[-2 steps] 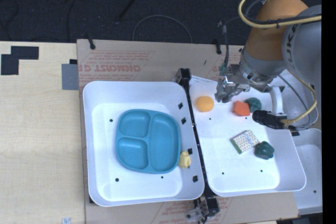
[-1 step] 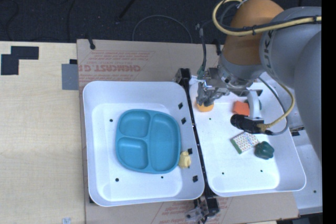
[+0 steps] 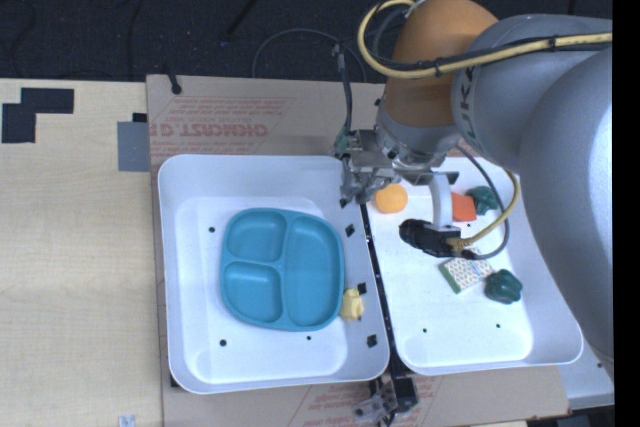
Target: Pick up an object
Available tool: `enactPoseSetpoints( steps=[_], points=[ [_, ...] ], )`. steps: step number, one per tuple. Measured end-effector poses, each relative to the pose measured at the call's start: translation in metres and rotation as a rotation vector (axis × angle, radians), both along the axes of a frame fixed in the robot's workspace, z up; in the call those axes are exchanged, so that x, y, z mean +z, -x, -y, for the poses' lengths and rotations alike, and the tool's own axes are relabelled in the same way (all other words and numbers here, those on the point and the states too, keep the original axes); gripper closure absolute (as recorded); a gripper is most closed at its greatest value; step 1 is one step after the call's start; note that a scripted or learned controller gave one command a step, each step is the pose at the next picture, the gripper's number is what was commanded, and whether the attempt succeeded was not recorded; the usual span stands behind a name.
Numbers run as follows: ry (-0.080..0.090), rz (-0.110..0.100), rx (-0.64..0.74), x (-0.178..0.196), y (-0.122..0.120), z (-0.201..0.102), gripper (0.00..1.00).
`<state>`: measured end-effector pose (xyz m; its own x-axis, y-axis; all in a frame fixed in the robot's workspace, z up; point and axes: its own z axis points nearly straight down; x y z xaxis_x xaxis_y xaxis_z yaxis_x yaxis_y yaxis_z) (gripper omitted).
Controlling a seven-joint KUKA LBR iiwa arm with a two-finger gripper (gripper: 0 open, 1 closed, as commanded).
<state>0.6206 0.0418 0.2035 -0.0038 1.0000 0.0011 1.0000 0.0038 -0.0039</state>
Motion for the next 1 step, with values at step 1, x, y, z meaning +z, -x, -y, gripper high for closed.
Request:
enactPoseSetpoints(
  steps=[1],
  points=[
    [-0.001, 0.001, 0.002, 0.0135, 0.0121, -0.0559, 1.00]
  ],
)
